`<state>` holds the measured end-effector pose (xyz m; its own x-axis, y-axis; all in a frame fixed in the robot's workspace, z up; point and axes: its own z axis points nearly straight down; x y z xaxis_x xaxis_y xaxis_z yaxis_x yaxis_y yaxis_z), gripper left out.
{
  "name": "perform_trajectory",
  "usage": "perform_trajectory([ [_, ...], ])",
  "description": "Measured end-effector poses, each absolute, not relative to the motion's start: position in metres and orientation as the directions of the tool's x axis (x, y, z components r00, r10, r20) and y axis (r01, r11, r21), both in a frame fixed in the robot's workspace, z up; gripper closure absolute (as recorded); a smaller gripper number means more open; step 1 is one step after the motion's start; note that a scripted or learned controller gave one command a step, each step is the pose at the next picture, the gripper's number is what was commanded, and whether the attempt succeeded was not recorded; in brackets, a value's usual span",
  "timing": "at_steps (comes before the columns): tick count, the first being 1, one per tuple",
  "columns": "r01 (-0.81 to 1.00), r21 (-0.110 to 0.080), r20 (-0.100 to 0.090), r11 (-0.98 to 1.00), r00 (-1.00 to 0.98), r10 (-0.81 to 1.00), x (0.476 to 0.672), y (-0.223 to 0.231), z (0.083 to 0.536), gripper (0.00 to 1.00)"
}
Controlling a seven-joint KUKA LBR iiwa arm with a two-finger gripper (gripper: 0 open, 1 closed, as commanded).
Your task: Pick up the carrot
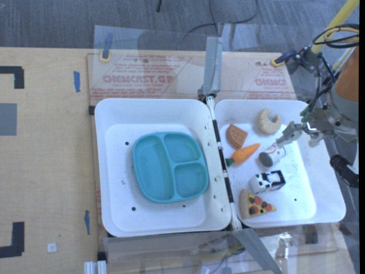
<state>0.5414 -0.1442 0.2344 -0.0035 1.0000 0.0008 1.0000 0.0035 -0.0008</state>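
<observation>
Plywood surface (45,170) with a grey carpet floor (74,7) behind it, and two white bins parked side by side on my feed.

Nearest the camera in the right bin (328,204), at about 7 o'clock, there's a toy pizza slice (255,203). Just above it sits a little black-and-white cow-looking toy (268,181). Moving further back, a small grey-and-white object (268,156) lies near the bin's middle, right by the gripper.

The carrot (244,153), orange with a green end, lies tilted at roughly 9 o'clock in the right bin, close to the divider between the bins. Just beyond it is a brown waffle-ish cookie (236,135), and at 12 o'clock a pale croissant (268,121).

The left bin (114,119) holds a teal divided plate (170,166) with three compartments.

The gripper (285,137) comes in from 3 o'clock and hovers over the right bin, well to the right of the carrot, with nothing between its fingers that I can see. Can't tell how far apart they are, too small and blurry from this angle.
</observation>
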Motion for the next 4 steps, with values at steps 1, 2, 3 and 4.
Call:
perform_trajectory([
  [1, 0.995, -0.001, 0.0, 0.102, -0.102, 0.995, 0.603, -0.093, 0.105, 0.0],
  [2, 0.995, 0.004, 0.0, 0.096, -0.096, 0.995, 0.603, -0.097, 0.116, 1.0],
  [3, 0.995, 0.004, 0.0, 0.095, -0.095, 0.995, 0.603, -0.097, 0.115, 0.0],
  [4, 0.876, 0.009, -0.004, 0.482, -0.482, 0.876, 0.552, -0.12, 0.089, 0.0],
])
